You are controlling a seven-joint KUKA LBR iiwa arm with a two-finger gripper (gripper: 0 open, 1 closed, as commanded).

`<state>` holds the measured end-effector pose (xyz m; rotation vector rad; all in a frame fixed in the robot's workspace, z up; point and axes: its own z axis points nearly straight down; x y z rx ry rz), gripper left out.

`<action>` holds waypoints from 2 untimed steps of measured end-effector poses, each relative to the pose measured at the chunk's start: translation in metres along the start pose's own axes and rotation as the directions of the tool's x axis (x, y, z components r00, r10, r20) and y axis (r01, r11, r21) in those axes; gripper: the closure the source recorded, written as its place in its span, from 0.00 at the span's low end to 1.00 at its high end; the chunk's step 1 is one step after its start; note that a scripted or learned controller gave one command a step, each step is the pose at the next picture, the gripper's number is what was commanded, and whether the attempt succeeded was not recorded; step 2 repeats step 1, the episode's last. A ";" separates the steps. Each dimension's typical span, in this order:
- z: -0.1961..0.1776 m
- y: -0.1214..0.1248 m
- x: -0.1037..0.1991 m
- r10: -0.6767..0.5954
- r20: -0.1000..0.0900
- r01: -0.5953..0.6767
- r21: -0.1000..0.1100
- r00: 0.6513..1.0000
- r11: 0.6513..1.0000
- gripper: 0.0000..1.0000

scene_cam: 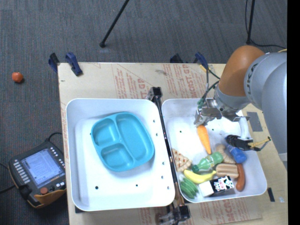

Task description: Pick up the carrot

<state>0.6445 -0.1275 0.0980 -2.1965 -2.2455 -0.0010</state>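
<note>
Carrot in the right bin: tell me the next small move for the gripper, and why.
Probably lower the gripper a little straight onto the carrot's top end. It sits just above that end, and the carrot lies loose on the right bin's floor, its lower tip near the green bottle, so gripping the upper end looks less crowded.

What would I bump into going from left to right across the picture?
Small orange ball on the floor → control pad → blue divided plate in the left bin → waffle → carrot under the hand → hot dog.
</note>
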 end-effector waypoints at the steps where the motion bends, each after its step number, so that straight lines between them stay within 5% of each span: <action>1: -0.090 0.001 0.060 0.247 0.000 -0.247 0.001 0.969 0.969 1.00; 2: -0.090 0.001 0.060 0.247 0.000 -0.247 0.001 0.969 0.969 1.00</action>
